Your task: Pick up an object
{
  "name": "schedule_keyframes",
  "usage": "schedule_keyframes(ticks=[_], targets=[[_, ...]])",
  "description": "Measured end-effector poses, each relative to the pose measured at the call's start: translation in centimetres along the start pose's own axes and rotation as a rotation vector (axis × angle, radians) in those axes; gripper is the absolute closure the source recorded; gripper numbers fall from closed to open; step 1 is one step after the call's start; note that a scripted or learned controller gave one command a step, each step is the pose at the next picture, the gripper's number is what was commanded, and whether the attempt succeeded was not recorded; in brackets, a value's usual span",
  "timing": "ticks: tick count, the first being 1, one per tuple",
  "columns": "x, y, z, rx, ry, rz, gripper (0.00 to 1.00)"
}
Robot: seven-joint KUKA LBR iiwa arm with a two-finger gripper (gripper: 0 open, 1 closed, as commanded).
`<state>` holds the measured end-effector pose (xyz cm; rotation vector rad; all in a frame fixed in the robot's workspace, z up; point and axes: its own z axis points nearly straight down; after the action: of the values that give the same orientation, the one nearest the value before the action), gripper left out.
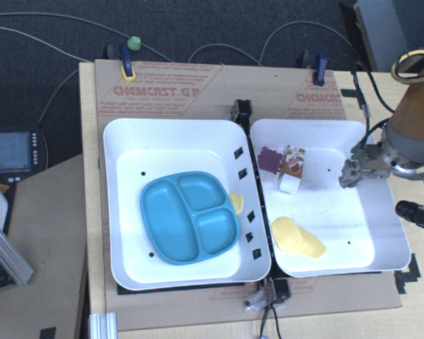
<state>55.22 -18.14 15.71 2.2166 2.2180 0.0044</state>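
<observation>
The right bin (353, 249) holds a pale yellow object (297, 236) near its front left, a small purple object (270, 159) at the back left, a brown and white packet (293, 162) beside it, and a small white block (289, 184) just in front. My gripper (352, 173) hangs over the right side of this bin, well to the right of these objects, with nothing visible between its fingers. The arm's orange band (417, 111) rises above it at the right edge.
The left bin (120, 147) holds a blue three-compartment tray (189, 216) with a small yellow piece (236, 203) at its right edge. Black clips line the divider between the bins. Clamps and cables sit along the bench's back edge.
</observation>
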Motion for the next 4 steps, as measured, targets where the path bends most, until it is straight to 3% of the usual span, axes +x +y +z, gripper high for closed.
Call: schedule_keyframes(ticks=[1,3,4], targets=[[0.0,0.2,-5.5,-0.001,0.000,-0.001,1.00],[10.7,0.2,-4.9,0.008,0.006,-0.006,1.00],[16.0,-0.3,-6.6,0.005,0.005,-0.006,1.00]])
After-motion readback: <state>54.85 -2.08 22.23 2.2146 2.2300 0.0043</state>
